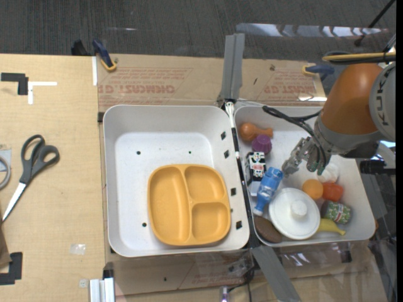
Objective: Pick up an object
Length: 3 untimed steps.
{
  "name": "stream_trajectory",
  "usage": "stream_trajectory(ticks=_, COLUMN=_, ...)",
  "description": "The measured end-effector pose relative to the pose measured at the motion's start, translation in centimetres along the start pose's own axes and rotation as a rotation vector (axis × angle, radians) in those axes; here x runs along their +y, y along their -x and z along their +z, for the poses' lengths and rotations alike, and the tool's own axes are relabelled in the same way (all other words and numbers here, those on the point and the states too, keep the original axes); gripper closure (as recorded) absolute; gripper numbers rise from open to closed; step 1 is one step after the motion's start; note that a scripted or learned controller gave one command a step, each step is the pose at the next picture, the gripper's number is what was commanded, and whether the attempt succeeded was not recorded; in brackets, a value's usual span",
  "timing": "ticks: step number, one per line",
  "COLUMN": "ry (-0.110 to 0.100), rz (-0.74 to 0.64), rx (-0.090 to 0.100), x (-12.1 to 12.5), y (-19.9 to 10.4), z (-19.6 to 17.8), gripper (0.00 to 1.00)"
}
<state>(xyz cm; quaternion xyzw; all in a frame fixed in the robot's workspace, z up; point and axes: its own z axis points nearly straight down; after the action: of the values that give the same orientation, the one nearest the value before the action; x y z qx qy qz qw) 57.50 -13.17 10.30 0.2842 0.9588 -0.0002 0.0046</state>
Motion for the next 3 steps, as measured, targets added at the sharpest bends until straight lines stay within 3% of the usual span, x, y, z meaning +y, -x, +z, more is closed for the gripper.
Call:
stream_trajectory(ticks=1, ry=-0.001, rz=0.124, rx=0.005, x=9.7, y=-4.2, z=-14.2, gripper=1.0)
stream_trajectory(ticks=2, ry=-0.004, rz=0.429, rx=0.004, x=12.9, y=0.9, z=-22.6, gripper=1.0)
stream_trajectory(ticks=3, ry=-0.005, rz=0.426, rx=0.001, x=13.0, y=1.0, z=-23.5, gripper=1.0)
